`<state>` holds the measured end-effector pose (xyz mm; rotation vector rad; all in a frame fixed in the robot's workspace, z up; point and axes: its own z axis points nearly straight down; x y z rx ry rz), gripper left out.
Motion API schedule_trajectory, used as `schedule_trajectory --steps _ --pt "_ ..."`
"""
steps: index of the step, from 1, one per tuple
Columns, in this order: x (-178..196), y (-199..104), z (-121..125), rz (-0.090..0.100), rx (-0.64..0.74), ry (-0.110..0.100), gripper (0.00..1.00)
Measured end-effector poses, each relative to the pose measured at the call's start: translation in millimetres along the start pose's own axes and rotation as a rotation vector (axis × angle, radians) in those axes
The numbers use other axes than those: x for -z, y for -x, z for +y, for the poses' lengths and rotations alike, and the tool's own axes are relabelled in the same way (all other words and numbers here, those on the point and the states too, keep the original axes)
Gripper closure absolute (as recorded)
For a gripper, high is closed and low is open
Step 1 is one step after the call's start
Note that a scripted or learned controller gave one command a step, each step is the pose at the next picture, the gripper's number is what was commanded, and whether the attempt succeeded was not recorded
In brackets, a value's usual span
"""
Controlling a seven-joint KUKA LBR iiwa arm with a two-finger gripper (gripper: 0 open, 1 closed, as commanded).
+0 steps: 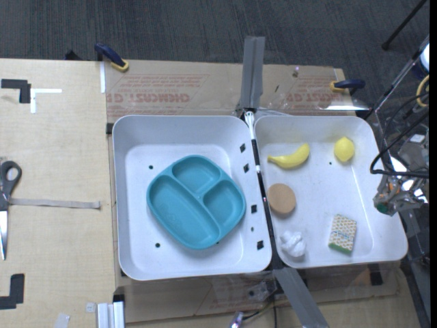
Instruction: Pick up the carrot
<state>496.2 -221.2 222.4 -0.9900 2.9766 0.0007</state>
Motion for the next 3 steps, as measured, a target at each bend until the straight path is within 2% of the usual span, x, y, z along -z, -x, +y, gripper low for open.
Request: schedule_trajectory --steps 1,2,3 --pt "-12 23 -17 -0.001 0.298 0.001 1.0" --pt "43 -13 10 -0.001 0.362 0.0 1.0" --pt "-20 -6 5 0.0 0.478 0.003 1.0"
